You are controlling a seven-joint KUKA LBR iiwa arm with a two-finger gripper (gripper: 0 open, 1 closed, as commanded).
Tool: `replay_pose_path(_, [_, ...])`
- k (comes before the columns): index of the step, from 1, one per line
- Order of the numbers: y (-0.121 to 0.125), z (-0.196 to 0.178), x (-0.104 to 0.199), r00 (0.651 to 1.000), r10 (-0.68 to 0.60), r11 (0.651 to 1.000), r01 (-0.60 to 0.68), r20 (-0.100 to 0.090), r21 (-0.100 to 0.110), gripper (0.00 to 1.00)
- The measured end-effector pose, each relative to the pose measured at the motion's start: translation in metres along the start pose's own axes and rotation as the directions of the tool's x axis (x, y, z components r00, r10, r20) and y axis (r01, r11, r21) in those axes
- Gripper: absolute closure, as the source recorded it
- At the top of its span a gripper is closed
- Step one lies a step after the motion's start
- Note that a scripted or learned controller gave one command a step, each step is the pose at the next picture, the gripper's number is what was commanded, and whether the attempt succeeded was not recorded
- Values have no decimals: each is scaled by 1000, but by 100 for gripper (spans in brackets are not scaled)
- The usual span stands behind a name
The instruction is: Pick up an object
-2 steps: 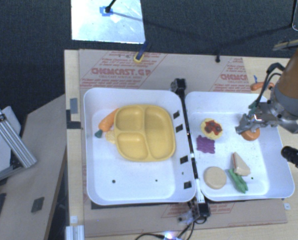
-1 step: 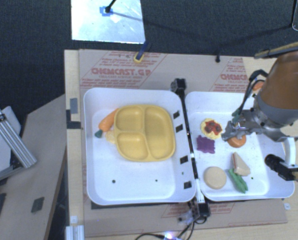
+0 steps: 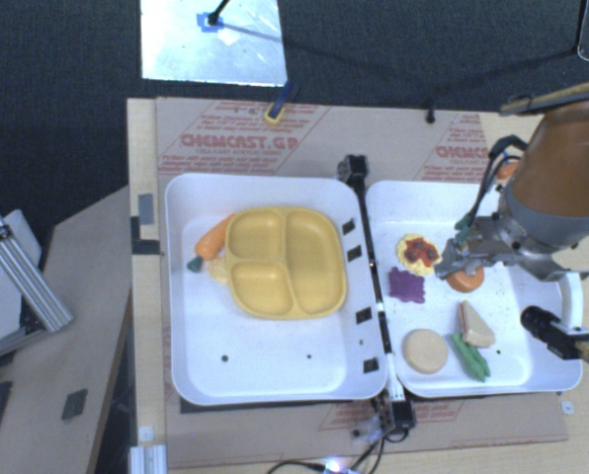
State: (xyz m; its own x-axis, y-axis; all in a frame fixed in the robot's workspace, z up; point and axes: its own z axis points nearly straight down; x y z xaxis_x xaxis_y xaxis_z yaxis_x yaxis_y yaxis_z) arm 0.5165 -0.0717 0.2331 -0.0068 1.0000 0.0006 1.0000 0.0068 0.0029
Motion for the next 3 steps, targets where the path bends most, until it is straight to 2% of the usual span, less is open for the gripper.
replay_pose_path(1, [-7, 19, -4, 1000, 6, 1000, -6, 0, 2, 100])
replay_pose_path(3, [-8, -1, -7, 1000, 3, 1000, -3, 1, 0, 100])
